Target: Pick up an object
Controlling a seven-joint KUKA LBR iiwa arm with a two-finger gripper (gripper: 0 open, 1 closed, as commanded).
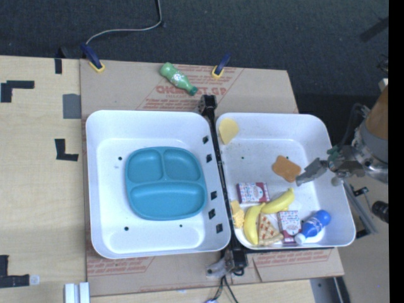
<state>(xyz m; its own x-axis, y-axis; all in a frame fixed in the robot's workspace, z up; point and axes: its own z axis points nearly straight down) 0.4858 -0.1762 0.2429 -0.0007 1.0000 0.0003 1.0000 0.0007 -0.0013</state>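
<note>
My gripper (317, 167) hangs over the right rim of the right bin (315, 126), just right of an orange toast-like piece (286, 168) and not touching it. Lower in that bin lie a red-and-white carton (252, 192), a banana (278, 202), a second yellow fruit (250, 223), a pizza slice (270, 230), another small carton (289, 221) and a blue-and-white bottle (314, 226). A pale yellow piece (228, 130) sits in the bin's far left corner.
The left bin (104, 131) holds a blue divided plate (166, 183). A green bottle (177, 79) lies on the cardboard behind the bins, between two yellow clamps (95, 62). A black divider (214, 163) joins the bins.
</note>
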